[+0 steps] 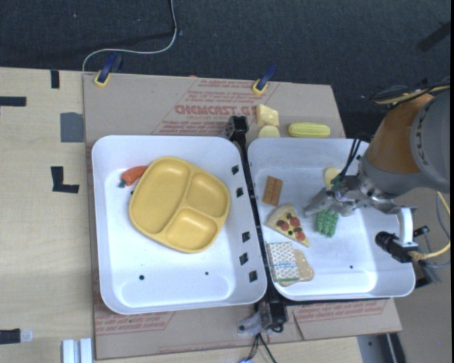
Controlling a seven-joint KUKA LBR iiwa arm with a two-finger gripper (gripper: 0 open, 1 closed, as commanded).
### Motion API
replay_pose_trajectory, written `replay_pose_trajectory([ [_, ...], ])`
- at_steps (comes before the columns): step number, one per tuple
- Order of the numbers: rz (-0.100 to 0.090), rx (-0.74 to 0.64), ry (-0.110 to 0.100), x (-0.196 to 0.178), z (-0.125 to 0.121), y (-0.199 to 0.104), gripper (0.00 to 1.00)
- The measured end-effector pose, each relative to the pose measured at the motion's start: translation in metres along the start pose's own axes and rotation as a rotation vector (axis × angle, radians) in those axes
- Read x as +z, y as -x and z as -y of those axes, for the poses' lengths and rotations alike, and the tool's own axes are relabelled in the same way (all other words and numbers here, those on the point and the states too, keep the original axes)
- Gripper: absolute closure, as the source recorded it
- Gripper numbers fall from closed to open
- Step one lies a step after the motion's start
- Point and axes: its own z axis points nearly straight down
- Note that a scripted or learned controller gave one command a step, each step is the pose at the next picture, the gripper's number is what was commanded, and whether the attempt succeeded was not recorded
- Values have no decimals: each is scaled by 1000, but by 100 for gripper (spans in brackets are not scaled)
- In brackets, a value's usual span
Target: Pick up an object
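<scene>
In the right bin (363, 278), the gripper (327, 206) is hovering just above the green block (326, 223), fingers spread; it should be descending squarely, straddling the block before closing.

This is a robotics lab bench, not a home. Two shallow white bins (106, 225) sit side by side on a cardboard sheet (204, 100) held by spring clamps (104, 74). Black tape marks (60, 180) dot the wooden tabletop (30, 240), a cable (163, 21) trails across dark carpet, and toy food fills the bins.
</scene>
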Motion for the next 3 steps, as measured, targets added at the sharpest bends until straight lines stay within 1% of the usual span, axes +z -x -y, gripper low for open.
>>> replay_pose_trajectory([
  [1, 4, -3, 7, -4, 24, -19, 0],
  [2, 4, -3, 7, -14, 23, -19, 100],
  [3, -2, -10, 4, -49, -24, -82, 100],
])
